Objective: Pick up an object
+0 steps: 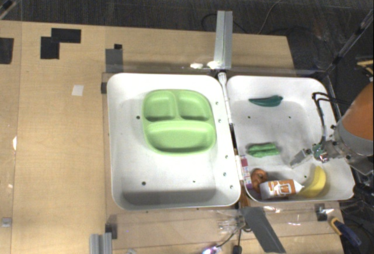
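- The pincer (305, 155) hovers low in the right bin (292, 84), just above a banana (315, 183); its grip cannot be told.
- A green divided tray (177, 120) lies in the left bin (125, 148).

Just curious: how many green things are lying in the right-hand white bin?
2: a dark green curved pepper-like piece near the back wall, and a lighter green oblong piece mid-bin. Others may hide.

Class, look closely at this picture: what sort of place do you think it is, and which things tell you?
Probably a robotics lab: a robot arm reaches over two white bins on a wooden bench, with toy food such as a banana.
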